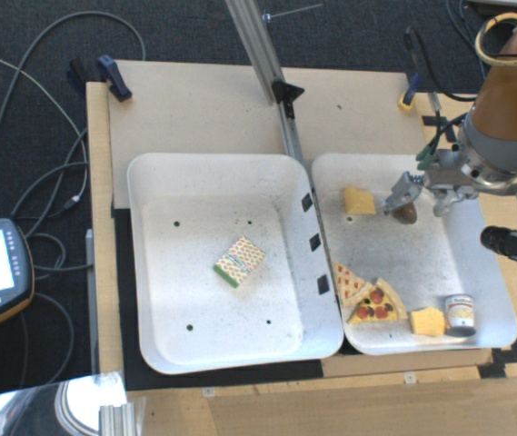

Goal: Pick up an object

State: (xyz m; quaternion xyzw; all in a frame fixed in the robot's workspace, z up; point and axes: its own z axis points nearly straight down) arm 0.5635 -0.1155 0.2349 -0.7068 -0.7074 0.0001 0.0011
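In right bin (476,243), jaws (419,198) spread wide over small brown object (406,213); its axis unclear.

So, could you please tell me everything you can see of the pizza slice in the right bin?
The pizza slice looks like a toy: a flat wedge with a yellow top, red round toppings and a tan crust edge. It lies flat on the floor of the right bin, near its front left corner, close to the bin's left wall. A yellow block lies just to its right.
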